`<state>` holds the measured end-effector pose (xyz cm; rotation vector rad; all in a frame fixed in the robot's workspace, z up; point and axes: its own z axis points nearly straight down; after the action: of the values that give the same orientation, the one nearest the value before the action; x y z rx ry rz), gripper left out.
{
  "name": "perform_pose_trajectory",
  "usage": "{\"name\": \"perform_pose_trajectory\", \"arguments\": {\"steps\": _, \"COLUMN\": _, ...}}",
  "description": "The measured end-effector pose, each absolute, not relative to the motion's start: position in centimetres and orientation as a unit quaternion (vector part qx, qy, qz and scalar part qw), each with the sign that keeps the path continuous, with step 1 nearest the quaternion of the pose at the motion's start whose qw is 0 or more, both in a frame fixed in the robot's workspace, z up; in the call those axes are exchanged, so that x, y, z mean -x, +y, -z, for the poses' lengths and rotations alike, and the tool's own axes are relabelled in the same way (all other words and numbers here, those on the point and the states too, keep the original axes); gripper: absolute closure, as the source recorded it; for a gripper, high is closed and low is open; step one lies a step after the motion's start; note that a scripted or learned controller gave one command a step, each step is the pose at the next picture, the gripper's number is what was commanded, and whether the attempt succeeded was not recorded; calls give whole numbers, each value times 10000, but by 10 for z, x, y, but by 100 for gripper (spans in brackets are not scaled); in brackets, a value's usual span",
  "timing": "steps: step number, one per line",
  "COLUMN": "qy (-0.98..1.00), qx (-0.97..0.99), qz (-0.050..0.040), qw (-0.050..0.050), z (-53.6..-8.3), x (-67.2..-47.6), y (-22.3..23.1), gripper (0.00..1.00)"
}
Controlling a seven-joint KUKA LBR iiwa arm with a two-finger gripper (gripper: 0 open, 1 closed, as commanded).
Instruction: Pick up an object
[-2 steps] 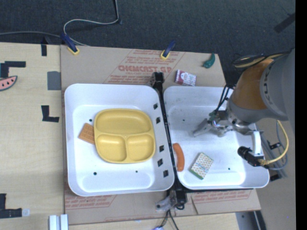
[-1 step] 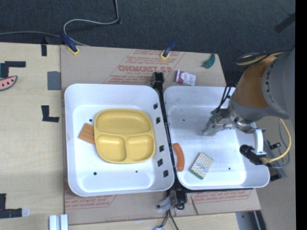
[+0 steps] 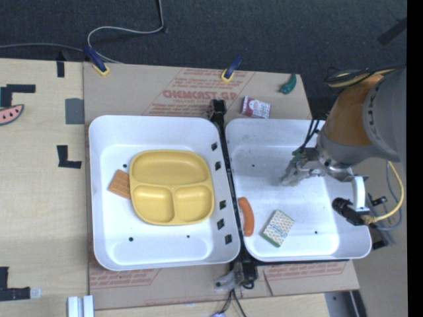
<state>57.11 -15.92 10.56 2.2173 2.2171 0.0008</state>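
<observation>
Evidently at the approach step, the metal two-finger gripper [image 3: 291, 175], its opening impossible to judge and nothing visibly held, hovers over the right white bin [image 3: 264, 137], apart from the patterned pale-green packet [image 3: 277, 228] and orange sausage-shaped toy [image 3: 246, 215], so the next move calls for repositioning above either.

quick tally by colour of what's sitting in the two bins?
Yellow: 1, the divided tray in the left bin.
Tan-brown: 1, a flat piece partly under that tray.
Orange: 1, the hot dog in the right bin.
Pale green-yellow: 1, a small packet in the right bin.
Total: 4
</observation>
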Motion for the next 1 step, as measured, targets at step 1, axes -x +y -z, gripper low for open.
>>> {"name": "perform_pose_trajectory", "arguments": {"steps": 1, "qy": 7073, "qx": -7069, "qz": -2, "qw": 26, "z": -115, "x": -571, "y": -159, "gripper": 100}}
